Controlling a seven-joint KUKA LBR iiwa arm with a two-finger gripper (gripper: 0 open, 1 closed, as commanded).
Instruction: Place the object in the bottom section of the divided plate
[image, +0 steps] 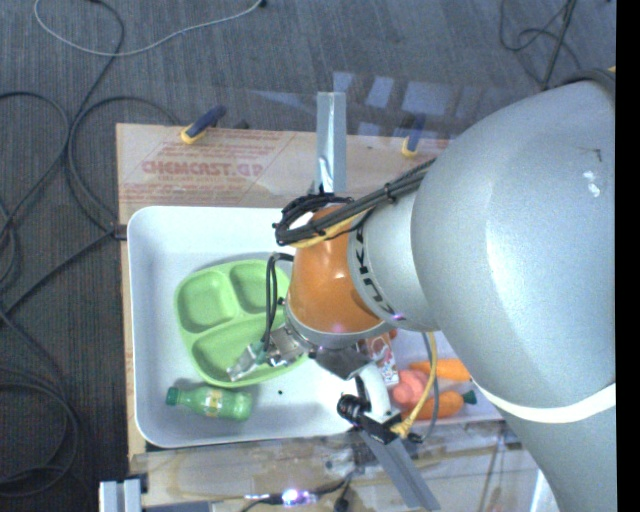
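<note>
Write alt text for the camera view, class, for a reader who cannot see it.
A grey robot arm with an orange band reaches from the right, its gripper low over the bottom section of a green divided plate in the left white bin. A green bottle lies below the plate; orange carrots lie in the right bin.

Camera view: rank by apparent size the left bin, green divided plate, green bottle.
1. left bin, the largest.
2. green divided plate, partly under the arm.
3. green bottle, the smallest.
</note>
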